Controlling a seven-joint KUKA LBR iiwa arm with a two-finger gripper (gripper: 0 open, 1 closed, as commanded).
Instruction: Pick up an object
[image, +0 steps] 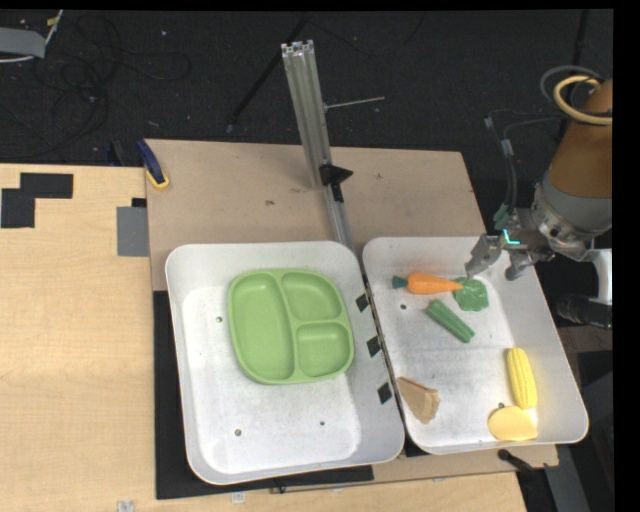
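Observation:
My gripper hangs over the far right part of the right bin, its two fingers spread open with nothing between them. Just below and left of it lie an orange carrot and a small green leafy piece. A dark green pod lies at a slant beneath those. Nearer the front edge sit a yellow corn cob, a yellow lemon-like piece and a brown bread slice.
The left bin holds a green divided plate. An upright aluminium post rises behind the two bins. Black clips sit along the seam between the bins.

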